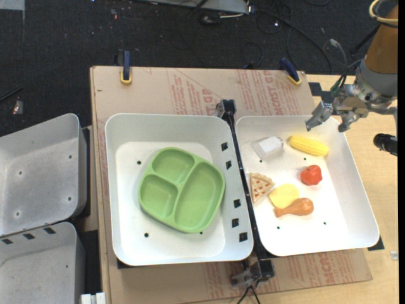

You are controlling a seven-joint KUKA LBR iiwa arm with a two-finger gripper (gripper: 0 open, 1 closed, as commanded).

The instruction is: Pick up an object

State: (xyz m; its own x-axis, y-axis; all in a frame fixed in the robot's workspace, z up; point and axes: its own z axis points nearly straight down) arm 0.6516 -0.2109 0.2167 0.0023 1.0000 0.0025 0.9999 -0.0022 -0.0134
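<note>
Taking the right-hand shallow white bin [361,201] as the landmark, its near half is lying bare and white. Toward its middle, a yellow and orange plastic drumstick [290,201] is lying on its side, and a tan waffle-patterned toy wedge [259,186] is sitting just beside it, close to the bin's left wall. A small red rounded toy fruit [311,175] is resting a little farther in, near the centre. Beyond these, a yellow toy corn cob [308,145] is lying across the far part of the bin, with a pale white block-shaped piece [268,146] near it toward the left wall.

Over the bin's far right corner, the grey two-finger end effector [330,120] is hanging above the rim, its fingers spread apart with nothing between them. It is sitting apart from the corn cob, the closest of the toys. The arm's orange band [383,54] is showing above it.

To the left of the landmark bin, touching along the black divider, the second shallow white bin [126,233] is holding a light green plastic divided plate [181,189] with three compartments. Both bins are resting on the brown cardboard-topped bench [183,87].
</note>
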